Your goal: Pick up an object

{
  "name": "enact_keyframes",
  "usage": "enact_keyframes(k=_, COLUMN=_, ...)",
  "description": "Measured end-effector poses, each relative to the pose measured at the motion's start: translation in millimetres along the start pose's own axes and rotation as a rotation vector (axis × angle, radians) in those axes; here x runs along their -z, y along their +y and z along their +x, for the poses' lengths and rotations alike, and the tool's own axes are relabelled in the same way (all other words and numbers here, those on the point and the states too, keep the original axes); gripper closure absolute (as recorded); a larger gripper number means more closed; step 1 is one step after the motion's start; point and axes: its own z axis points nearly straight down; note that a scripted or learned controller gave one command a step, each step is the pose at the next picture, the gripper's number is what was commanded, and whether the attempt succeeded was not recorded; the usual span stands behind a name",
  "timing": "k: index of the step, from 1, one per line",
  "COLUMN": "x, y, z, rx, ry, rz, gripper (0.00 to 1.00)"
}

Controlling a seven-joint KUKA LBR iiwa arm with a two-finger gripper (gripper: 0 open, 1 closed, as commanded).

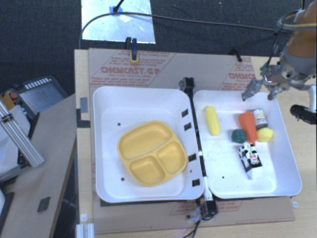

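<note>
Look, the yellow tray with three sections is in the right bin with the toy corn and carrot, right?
Not quite. The camera view shows the yellow tray sitting alone in the left bin. The toy corn and carrot are in the right bin, as you said.

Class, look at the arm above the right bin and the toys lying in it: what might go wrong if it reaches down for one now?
1. The carrot, small can, lemon and green ball lie crowded together, so the open gripper may knock neighbours or catch two.
2. The round ball and lemon may roll away when touched.
3. The corn lies apart, a safer choice.
</note>
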Motion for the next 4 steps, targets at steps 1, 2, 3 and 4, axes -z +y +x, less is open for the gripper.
enact_keyframes(k=1, x=8, y=3, z=0, rx=0.003, ry=-0.002, rz=-0.012, gripper=0.0)
enact_keyframes(k=2, x=-37, y=-3, z=-5, rx=0.0, ry=-0.002, rz=-0.009, gripper=0.0)
enact_keyframes(k=3, x=-81, y=-2, z=3, rx=0.004, ry=-0.002, rz=-0.01, gripper=0.0)
enact_keyframes(k=4, x=-132, y=0, z=6, rx=0.005, ry=0.003, rz=-0.01, gripper=0.0)
